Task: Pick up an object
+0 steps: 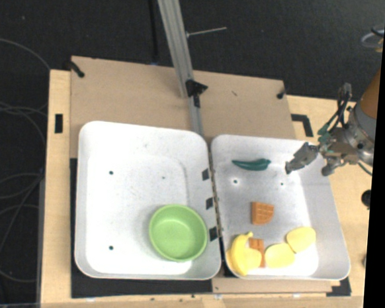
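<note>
The gripper (315, 160) hangs over the right white bin's (334, 214) upper right corner, fingers spread with nothing between them. Nearest, just to its left, lies a dark green, probably pepper-shaped, toy (251, 164), long axis left-right.

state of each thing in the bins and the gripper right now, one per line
gripper: open, nothing between its fingers, over the right bin's far right rim
green bowl: upright, in the left bin
dark green pepper: lying flat, right bin
orange piece: lying free, right bin
yellow pieces: clustered at right bin's near edge
</note>
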{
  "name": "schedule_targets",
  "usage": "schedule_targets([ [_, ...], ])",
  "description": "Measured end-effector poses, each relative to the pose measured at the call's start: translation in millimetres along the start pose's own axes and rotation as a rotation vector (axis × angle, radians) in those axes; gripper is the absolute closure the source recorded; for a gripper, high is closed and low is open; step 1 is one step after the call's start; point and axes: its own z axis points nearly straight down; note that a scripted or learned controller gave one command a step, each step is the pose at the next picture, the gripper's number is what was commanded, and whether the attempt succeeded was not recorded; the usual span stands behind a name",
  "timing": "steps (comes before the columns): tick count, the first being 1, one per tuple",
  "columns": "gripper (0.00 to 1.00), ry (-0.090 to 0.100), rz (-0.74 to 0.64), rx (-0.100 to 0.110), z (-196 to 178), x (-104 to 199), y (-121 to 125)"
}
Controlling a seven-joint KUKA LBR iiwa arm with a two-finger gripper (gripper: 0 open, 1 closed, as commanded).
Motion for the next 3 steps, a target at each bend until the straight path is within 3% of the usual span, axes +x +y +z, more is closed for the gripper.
schedule_targets([
  [1,0.0,0.0,0.0,0.0,0,0,0],
  [3,0.0,-0.002,0.005,0.007,106,1,-1],
])
